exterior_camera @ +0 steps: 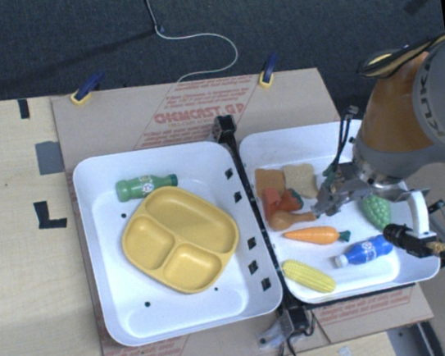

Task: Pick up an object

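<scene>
The right bin (328,139) holds several toy foods: an orange carrot (314,235), a yellow corn cob (307,275), a blue bottle (364,251), a green bumpy item (376,210), a tan bread slice (299,179), a brown block (269,180), and red and orange pieces (278,203). My gripper (326,203) hangs low over the middle of this bin, just above the carrot and right of the red piece. Nothing shows between its dark fingers.
The left bin (102,257) carries a yellow divided plate (179,237) and a green bottle (146,185) lying near its far edge. The arm's orange band (399,109) and grey body cover the right bin's far right side. Cables trail by the near right corner.
</scene>
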Available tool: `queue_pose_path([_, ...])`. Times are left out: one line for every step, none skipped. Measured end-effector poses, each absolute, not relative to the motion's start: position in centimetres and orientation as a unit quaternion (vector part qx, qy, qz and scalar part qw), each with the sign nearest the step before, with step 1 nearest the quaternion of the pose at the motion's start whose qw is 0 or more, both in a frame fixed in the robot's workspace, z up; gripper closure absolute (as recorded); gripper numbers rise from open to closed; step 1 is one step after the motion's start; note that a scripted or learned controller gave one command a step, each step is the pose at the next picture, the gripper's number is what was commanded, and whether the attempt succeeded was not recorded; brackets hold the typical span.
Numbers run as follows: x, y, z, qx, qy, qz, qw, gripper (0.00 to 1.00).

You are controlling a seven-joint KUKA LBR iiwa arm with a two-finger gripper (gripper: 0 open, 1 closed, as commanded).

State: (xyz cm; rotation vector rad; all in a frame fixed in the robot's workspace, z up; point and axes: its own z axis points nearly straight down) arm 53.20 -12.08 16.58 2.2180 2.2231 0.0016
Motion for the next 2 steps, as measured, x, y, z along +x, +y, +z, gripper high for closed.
queue_pose_path([53.3,-12.0,21.7,0.706,0.708,0.0002,0.001,1.00])
queue_pose_path([53.4,-6.7,22.7,0.705,0.710,-0.0003,-0.002,1.00])
